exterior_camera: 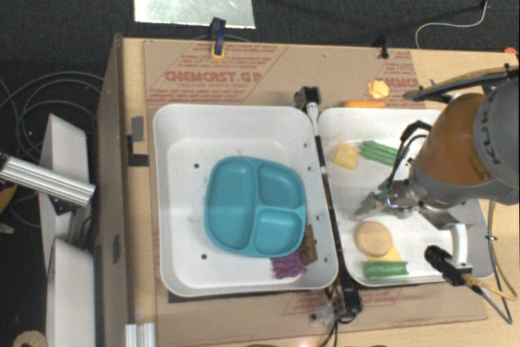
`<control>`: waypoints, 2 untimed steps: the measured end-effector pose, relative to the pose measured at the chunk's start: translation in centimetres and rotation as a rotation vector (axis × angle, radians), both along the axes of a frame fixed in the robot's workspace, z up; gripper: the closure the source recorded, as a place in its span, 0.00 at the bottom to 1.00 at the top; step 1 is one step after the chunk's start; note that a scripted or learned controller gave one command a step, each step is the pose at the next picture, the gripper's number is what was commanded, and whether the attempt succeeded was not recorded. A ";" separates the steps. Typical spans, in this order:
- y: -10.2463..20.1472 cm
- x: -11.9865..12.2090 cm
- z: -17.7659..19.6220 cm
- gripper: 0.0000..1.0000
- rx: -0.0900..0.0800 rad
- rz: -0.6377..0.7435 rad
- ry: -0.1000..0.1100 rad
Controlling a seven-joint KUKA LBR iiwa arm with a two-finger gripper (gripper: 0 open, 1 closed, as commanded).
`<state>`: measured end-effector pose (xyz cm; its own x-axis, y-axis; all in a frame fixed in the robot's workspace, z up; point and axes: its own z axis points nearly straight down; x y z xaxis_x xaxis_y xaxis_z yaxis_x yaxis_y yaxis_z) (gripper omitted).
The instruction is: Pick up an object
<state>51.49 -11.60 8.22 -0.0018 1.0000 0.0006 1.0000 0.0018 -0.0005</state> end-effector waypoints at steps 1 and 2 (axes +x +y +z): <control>-1.8 12.5 0.5 0.00 -0.004 0.005 -0.013; -1.8 12.2 1.4 1.00 -0.002 0.005 -0.007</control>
<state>63.68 -13.44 9.64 -0.0068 1.0000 -0.0016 1.0000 0.0068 0.0067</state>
